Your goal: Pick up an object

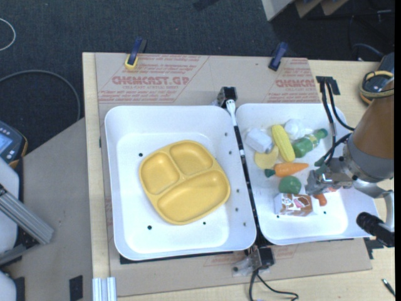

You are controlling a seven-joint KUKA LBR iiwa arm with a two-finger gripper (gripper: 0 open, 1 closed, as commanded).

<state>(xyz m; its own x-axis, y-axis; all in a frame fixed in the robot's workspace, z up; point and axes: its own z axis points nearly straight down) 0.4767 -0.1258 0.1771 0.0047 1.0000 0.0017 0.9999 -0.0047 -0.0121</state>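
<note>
The gripper (321, 184) hangs low in the right bin (338, 227), beside the snack packet (294, 204). I cannot tell its state. Best to centre over one item before closing.

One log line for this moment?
arm: over right bin | gripper: low beside packet | left bin: yellow plate

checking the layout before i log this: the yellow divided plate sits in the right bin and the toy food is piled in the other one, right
Not quite. The camera view shows the yellow divided plate in the left bin. The toy food is piled in the right bin, by the gripper.
</note>
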